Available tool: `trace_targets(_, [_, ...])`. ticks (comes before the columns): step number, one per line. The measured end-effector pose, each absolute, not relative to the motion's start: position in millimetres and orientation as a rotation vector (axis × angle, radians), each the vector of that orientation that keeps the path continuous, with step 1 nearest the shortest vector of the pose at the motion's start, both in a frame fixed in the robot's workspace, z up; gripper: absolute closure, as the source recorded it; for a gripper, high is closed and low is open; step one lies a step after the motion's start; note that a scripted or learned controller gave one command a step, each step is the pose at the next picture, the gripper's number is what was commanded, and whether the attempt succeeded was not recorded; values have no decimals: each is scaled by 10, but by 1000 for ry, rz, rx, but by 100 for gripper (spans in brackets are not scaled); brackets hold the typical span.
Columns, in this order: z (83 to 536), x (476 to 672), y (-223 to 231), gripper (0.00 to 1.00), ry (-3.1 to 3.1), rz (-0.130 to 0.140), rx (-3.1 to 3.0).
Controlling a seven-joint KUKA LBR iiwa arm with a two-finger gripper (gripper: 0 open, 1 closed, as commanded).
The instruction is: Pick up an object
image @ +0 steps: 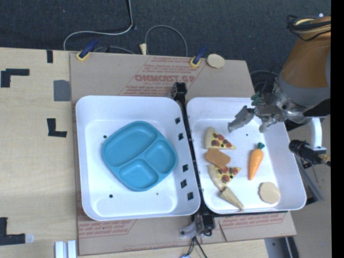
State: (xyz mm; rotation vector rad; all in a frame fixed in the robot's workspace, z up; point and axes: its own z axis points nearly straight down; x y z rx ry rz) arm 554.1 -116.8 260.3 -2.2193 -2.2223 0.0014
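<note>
End effector (pixel 251 120) hung spread and empty over the right bin (pixel 285 155); carrot (pixel 255 163) lay just below, long axis pointing toward it.

"CHEMCAST GP" on brown board (pixel 161 77)

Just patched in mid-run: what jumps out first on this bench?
The bright blue divided plate lies alone in the left bin. The right bin holds toy food: pizza slices, an orange carrot, a round biscuit. The gripper hangs open over that bin's upper part, holding nothing.
</note>
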Motion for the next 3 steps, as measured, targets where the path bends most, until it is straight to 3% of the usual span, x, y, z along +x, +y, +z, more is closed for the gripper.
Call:
trace_targets(1, [1789, 6044, -854, 0, -2223, 5, -2214])
trace_targets(2, [838, 5948, -1084, 0, -2231, -2, -2230])
trace_targets(3, [1038, 5988, -1076, 100, -2235, -13, -2232])
